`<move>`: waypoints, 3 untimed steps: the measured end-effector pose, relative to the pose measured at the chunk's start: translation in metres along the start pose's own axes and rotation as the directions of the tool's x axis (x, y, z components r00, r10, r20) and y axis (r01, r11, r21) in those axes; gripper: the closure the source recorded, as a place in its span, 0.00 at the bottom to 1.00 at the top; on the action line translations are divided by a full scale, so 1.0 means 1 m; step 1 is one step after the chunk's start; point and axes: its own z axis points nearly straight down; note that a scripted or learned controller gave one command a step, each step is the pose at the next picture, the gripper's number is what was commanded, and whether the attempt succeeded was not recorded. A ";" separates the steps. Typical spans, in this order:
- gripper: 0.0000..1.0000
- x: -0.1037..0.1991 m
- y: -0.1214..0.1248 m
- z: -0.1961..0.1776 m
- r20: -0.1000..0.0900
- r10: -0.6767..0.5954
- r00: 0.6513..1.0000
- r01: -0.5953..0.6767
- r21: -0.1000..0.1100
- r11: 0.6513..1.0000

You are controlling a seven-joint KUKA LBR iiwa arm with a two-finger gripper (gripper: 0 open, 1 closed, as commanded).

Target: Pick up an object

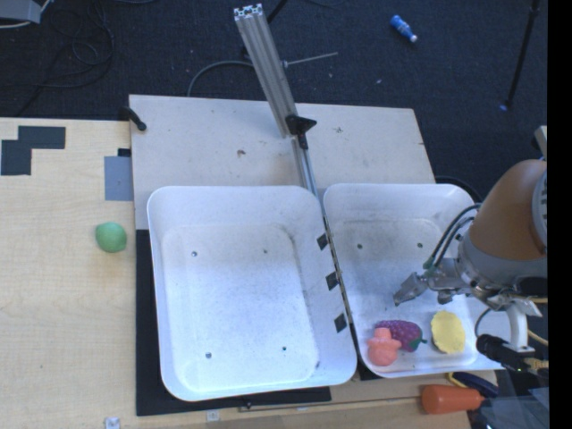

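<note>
You will find no legible brand, label or writing on anything in view. The pale wooden bench (54, 329) carries two shallow white plastic bins side by side; the left white bin (170, 213) has only small dark specks on its floor; the right white bin (375, 206) holds three small objects along its near edge. The grey arm with its orange band (508, 217) reaches in from the right and is cut off at the frame edge; its two-finger gripper (420, 286) sits low over the floor of the right bin, above and apart from the three objects; you cannot tell from this angle whether the jaws are released or clenched, and nothing is visible between them. A long grey aluminium rail (268, 70) runs at a slant from the top down to the gap between the bins. Note the candidates for picking: a yellow rounded lemon-like toy (449, 332) near the right bin's front right corner; a purple bumpy grape-like toy (400, 332) just to its left; an orange-pink toy (383, 348) touching the purple one. An orange cylindrical item (451, 398) lies outside, below the right bin, partly hidden. A small green ball (111, 237) rests on the bench, well left of the bins. A small blue object (403, 29) lies on the dark floor at the top.
</note>
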 end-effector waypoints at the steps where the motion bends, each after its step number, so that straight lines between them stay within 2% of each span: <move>1: 1.00 -0.001 0.000 -0.012 0.001 0.002 1.000 -0.002 -0.003 1.000; 2: 1.00 -0.005 0.011 -0.064 0.002 0.000 1.000 0.000 -0.008 1.000; 3: 1.00 -0.005 0.011 -0.095 0.002 0.000 1.000 0.000 -0.006 1.000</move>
